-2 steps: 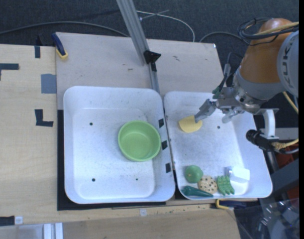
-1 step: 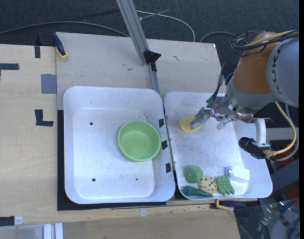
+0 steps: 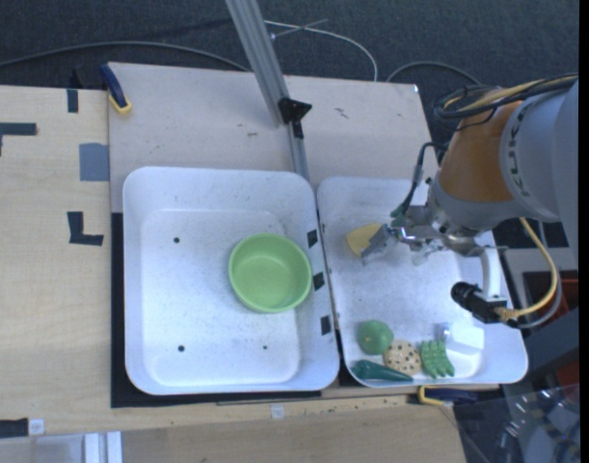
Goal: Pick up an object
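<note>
Over the right bin [image 3: 511,350], the claw [image 3: 383,243] hangs low beside a yellow piece [image 3: 362,238]; whether it grips it I cannot tell. Near that bin's front edge lie a green ball [image 3: 375,336], a speckled cookie [image 3: 402,356] and a green toy [image 3: 436,357]. A green bowl [image 3: 269,273] sits in the left bin [image 3: 164,210].

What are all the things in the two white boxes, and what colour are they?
shallow white plastic bins: 2, white, side by side on the bench
round green plastic bowl: 1, light green, in the left bin, near its right wall
yellow wedge-shaped object: 1, yellow, upper left of the right bin, right by the gripper's tip
small green ball: 1, green, near the front of the right bin
speckled tan round object: 1, tan with dark spots, front of the right bin
dark teal long object: 1, teal, along the right bin's front edge
bumpy green toy: 1, green, front right of the right bin
grey and orange robot arm: 1, reaching in over the right bin
two-finger gripper: 1, dark grey, beside the yellow wedge
</note>
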{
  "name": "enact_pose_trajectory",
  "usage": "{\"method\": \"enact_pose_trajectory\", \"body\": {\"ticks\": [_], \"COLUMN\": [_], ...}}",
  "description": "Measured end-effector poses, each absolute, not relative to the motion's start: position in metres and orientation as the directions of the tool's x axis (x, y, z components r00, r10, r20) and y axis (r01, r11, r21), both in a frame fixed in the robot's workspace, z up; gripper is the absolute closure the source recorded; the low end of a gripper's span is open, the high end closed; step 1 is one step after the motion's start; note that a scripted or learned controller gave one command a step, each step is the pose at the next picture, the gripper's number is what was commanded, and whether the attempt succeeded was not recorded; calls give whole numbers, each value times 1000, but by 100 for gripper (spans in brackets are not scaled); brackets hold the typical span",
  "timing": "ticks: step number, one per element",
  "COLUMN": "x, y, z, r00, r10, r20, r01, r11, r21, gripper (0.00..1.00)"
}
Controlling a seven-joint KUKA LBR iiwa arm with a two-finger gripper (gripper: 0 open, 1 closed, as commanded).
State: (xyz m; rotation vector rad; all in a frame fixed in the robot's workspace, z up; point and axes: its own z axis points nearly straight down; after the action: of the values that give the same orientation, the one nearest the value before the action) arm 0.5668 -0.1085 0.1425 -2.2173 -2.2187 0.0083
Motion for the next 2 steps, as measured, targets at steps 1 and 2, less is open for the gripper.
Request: {"method": "enact_pose_trajectory", "body": {"ticks": [1, 2], "x": [568, 577], "y": [-108, -109], "z": [155, 207], "r00": [-2, -2], "r10": [1000, 1000], "r20": [0, -1], "r01": [1000, 1000], "r11": [2, 2], "r21": [-3, 4], "gripper": [100, 100]}}
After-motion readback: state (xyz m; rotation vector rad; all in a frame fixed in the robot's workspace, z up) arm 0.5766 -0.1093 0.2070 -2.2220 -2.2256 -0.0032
